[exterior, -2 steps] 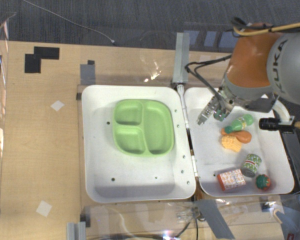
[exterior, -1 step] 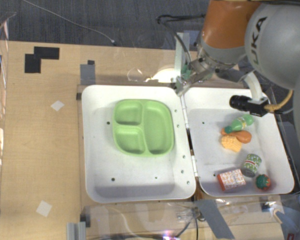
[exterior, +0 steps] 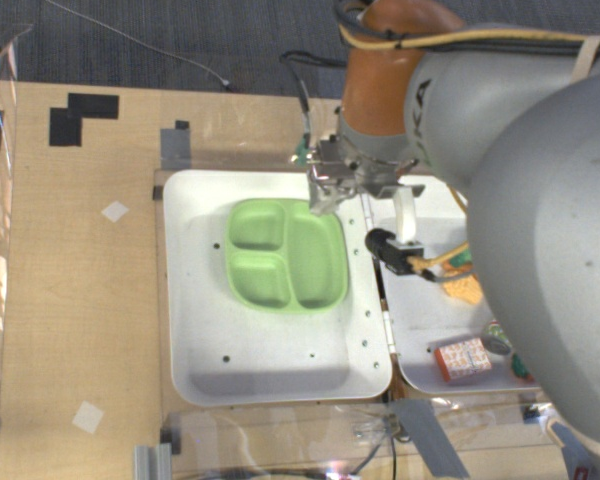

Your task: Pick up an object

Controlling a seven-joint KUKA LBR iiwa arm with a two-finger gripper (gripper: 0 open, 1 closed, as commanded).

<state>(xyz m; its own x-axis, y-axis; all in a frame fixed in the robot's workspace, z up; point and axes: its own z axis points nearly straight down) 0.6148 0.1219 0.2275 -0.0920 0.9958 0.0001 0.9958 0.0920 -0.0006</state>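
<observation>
Green divided tray (exterior: pixel 285 255) lies in the left bin (exterior: pixel 195 298); our pincer (exterior: pixel 325 196) hangs at the tray's upper right corner, its opening unclear. We judge approach underway; descent next.

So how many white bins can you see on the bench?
2. The left bin holds a green tray. The right bin sits beside it, partly under the arm, which may hide things inside.

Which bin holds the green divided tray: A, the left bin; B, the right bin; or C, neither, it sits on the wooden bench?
A: the green divided tray lies flat on the floor of the left bin, while the right bin holds smaller items.
</observation>
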